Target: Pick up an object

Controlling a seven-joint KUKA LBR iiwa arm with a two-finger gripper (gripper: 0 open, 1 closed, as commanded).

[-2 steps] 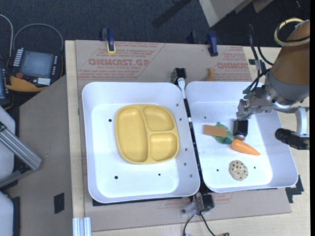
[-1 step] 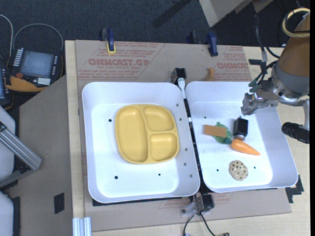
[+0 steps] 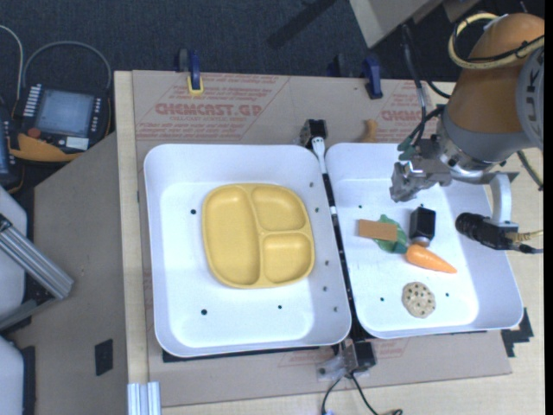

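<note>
Bins: two shallow white plastic bins with rounded corners sit side by side on a brown cardboard-covered bench; left bin (image 3: 173, 258), right bin (image 3: 484, 305).
Plate: a smooth, pale yellow divided plate (image 3: 257, 234) with three compartments lies flat in the left bin.
Carrot: a glossy orange toy carrot (image 3: 429, 258) with a green leafy top lies in the right bin, tip pointing right.
Brown block: a flat tan rectangular piece (image 3: 376, 230) lies just left of the carrot's green top, touching it.
Black block: a small dark box-shaped object (image 3: 422, 223) stands just above the carrot.
Cookie: a round, speckled beige cookie (image 3: 418, 299) lies near the bin's front edge, below the carrot.
Gripper: the grey metal gripper (image 3: 408, 182) hangs over the upper part of the right bin, just above and left of the black block; nothing is visible between its fingers, and I cannot tell how far apart they are.
</note>
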